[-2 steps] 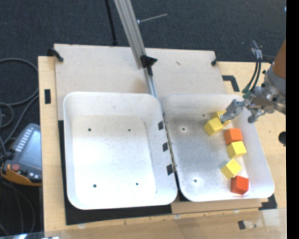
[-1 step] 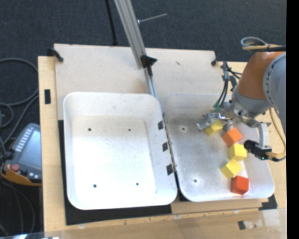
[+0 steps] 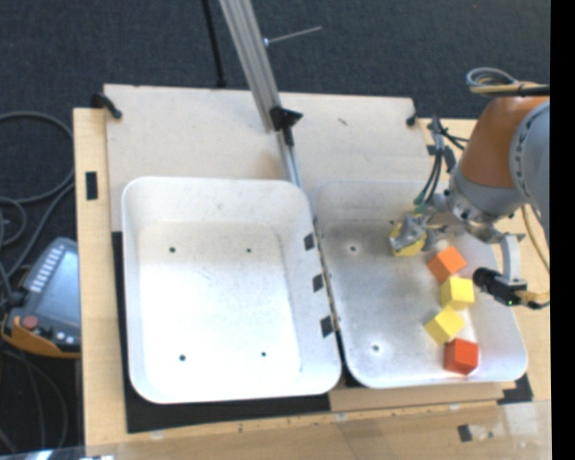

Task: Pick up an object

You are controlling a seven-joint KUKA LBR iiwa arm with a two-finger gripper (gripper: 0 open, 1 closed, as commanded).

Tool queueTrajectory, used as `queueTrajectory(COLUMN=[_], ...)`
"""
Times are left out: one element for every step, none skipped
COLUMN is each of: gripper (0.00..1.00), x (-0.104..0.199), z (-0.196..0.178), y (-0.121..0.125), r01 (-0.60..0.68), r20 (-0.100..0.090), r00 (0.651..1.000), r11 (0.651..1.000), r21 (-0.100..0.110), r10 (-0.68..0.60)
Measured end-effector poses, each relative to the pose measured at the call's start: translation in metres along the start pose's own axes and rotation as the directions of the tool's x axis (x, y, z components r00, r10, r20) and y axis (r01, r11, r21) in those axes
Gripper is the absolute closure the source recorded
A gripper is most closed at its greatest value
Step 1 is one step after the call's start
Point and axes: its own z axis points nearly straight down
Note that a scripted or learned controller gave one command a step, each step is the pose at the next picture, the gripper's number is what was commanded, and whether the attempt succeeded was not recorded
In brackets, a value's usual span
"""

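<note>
My gripper (image 3: 411, 232) hangs over the upper middle of the right bin (image 3: 383, 353), reaching in from the right. A small yellow block (image 3: 406, 247) sits right at its tip, partly hidden by it; whether it is held or just lying under the gripper is unclear. Below and to the right of it lie an orange cube (image 3: 449, 263), a yellow cube (image 3: 457, 292), a second yellow cube (image 3: 445, 326) and a red-orange cube (image 3: 461, 356).
The left bin (image 3: 144, 286) stands beside the right one, their rims touching at the centre. A slanted aluminium post (image 3: 254, 56) rises behind the bins. Cables and a pendant (image 3: 43, 300) lie off the bench's left.
</note>
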Motion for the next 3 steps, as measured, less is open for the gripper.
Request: queueTrajectory(gripper=[1.00, 1.00, 1.00], x=[0.105, 0.179, 0.183], z=[-0.073, -0.070, -0.186], y=[-0.014, -0.030, -0.083], r01=[0.006, 0.006, 0.001], r20=[-0.006, -0.007, -0.005], r00=[1.000, 1.000, 1.000], r11=[1.000, 1.000, 1.000], r21=[-0.002, 0.004, -0.005], r10=[-0.006, -0.006, -0.001])
